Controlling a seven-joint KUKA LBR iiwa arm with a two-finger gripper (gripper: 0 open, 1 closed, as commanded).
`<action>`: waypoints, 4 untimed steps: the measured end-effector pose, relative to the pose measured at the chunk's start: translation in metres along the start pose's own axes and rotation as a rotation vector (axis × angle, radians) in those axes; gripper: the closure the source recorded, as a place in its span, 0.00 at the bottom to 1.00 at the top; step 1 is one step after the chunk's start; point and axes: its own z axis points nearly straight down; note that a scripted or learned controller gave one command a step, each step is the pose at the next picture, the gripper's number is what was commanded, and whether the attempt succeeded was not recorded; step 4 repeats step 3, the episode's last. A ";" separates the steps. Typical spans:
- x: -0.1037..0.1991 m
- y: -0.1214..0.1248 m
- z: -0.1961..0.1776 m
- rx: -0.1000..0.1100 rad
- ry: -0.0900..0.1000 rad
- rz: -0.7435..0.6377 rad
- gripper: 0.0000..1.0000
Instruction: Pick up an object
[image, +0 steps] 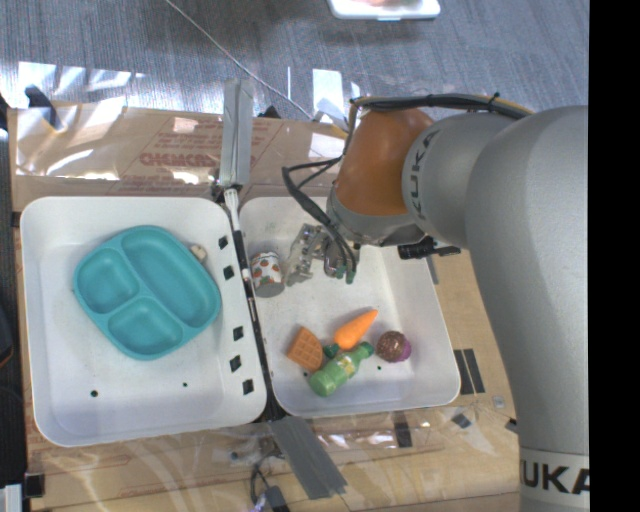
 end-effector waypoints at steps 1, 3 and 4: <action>0.026 0.024 -0.102 -0.008 0.003 0.434 1.00; 0.175 0.061 -0.099 -0.007 0.011 0.030 1.00; 0.175 0.061 -0.099 -0.007 0.011 0.030 1.00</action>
